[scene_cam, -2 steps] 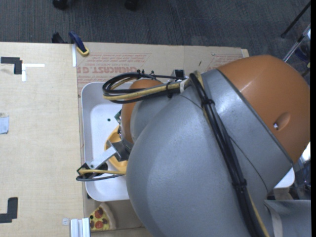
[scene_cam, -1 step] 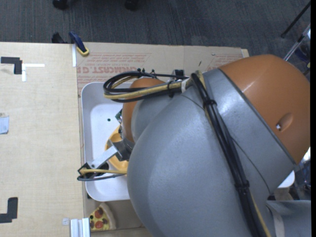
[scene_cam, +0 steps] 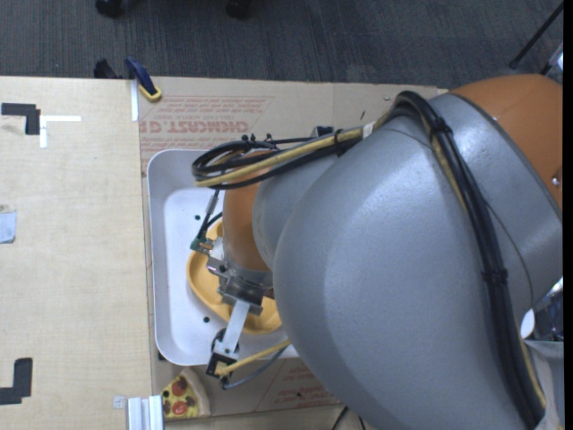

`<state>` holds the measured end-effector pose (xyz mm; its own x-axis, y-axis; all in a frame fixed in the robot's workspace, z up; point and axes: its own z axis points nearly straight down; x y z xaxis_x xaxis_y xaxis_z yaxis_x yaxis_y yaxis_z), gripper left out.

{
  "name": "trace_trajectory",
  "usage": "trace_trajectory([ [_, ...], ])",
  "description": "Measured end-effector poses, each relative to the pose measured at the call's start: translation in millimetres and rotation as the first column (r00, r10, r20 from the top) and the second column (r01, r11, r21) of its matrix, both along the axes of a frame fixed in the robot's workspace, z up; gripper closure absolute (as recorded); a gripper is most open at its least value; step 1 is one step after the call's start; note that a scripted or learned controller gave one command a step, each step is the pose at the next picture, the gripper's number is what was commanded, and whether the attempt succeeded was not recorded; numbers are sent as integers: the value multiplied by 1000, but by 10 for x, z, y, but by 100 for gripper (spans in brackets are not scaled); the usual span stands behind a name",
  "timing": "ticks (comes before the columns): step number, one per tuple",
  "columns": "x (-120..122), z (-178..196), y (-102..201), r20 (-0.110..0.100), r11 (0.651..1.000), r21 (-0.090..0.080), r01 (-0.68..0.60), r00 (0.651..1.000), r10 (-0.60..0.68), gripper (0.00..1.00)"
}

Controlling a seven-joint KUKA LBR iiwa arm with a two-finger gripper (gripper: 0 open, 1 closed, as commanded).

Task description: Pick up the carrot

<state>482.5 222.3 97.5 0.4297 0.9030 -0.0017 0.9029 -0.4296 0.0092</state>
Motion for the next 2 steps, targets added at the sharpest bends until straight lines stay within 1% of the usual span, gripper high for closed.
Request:
trace_trajectory([
  [1,-46,491,58,-9,981,3,196,981,-195,100],
  [2,-42,1004,64,-8,896,2,444,896,-444,100],
])
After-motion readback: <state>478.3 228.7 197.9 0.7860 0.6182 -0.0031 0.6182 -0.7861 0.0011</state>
